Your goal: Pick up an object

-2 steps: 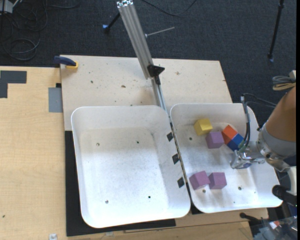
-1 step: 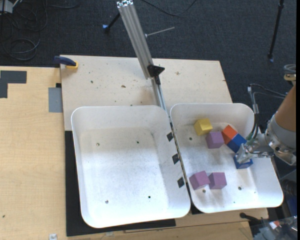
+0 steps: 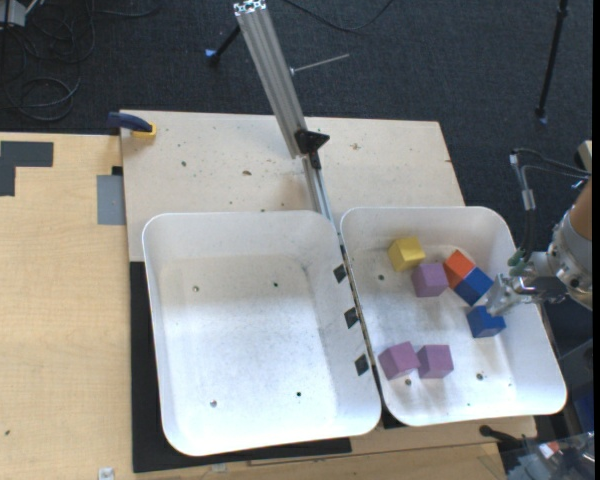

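The right bin (image 3: 500, 393) holds several small blocks. A yellow cube (image 3: 406, 253) lies toward the back, with a purple cube (image 3: 429, 279), an orange cube (image 3: 460, 264) and a blue cube (image 3: 473, 285) clustered to its right. A second blue cube (image 3: 485, 322) sits near the bin's right wall. Two purple cubes (image 3: 398, 359) (image 3: 435, 360) rest side by side near the front. My gripper (image 3: 501, 301) reaches in over the right wall and hangs just above and to the right of the second blue cube, touching or nearly touching its top.
The left bin (image 3: 240, 318) stands next to the right one, split from it by a ridge with black clips (image 3: 351, 317). A slanted aluminium post (image 3: 275, 68) rises behind the bins. A blue and yellow clamp (image 3: 132, 124) lies at the bench's back left.
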Robot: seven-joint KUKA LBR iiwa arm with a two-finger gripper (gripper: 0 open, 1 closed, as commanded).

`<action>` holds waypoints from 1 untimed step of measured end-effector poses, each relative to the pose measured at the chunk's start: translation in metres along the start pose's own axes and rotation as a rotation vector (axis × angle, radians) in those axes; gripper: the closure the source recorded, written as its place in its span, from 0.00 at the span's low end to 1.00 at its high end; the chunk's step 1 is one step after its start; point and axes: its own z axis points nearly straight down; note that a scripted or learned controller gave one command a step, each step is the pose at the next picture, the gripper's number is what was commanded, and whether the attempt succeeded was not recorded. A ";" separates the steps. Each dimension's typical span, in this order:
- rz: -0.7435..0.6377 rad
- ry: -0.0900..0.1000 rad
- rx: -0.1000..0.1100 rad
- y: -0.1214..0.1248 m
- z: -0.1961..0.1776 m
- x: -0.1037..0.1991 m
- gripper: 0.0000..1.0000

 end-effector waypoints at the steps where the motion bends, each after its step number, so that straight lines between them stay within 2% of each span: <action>1: -0.003 0.004 0.008 0.016 0.012 0.056 1.00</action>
